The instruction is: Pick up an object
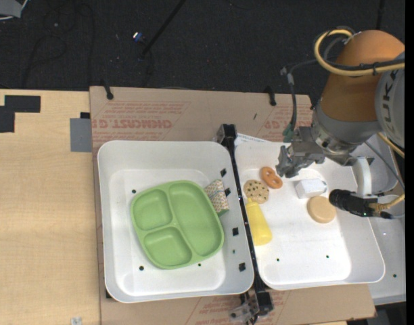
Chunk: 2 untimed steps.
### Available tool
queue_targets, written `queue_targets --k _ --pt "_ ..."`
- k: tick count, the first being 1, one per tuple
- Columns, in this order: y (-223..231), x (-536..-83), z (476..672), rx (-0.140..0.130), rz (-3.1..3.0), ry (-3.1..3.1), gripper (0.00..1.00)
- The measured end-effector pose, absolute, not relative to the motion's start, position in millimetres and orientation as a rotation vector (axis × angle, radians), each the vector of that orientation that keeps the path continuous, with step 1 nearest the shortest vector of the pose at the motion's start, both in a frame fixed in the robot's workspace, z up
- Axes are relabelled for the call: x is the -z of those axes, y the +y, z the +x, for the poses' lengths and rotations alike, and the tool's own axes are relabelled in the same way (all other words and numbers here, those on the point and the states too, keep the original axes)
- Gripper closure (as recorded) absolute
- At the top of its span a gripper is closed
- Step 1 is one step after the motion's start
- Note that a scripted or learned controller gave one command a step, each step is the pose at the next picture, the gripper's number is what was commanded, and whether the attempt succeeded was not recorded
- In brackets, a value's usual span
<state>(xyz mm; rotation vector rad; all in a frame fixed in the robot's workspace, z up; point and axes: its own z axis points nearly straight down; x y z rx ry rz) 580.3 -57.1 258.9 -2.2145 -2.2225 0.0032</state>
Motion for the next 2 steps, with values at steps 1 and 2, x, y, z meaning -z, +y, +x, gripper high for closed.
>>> queue_targets --k 1,2 --pt "-9.9 -257.5 585.4 -0.002 -2.215 -2.224 1.0" --pt "48.8 -246.2 573.6 -0.004 -2.212 -2.224 1.0"
